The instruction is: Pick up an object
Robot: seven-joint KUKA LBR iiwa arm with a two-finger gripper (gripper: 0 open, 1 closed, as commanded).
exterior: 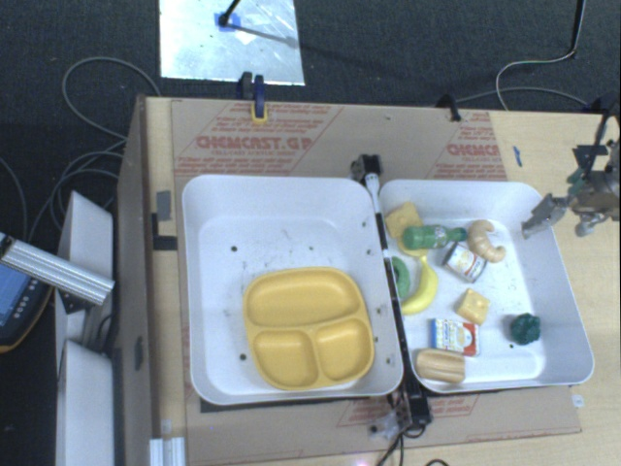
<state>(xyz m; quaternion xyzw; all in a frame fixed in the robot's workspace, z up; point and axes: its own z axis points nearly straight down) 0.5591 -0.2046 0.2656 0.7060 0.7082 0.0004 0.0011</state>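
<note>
Grey gripper (561,214) hovers at the right bin's (568,299) far-right rim.
Your nearest pick, the croissant (485,240), lies inward; claw state unreadable.

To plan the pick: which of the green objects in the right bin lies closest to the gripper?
The dark green lump by the bin's right wall; the green bottle lies further left from the gripper.
</note>
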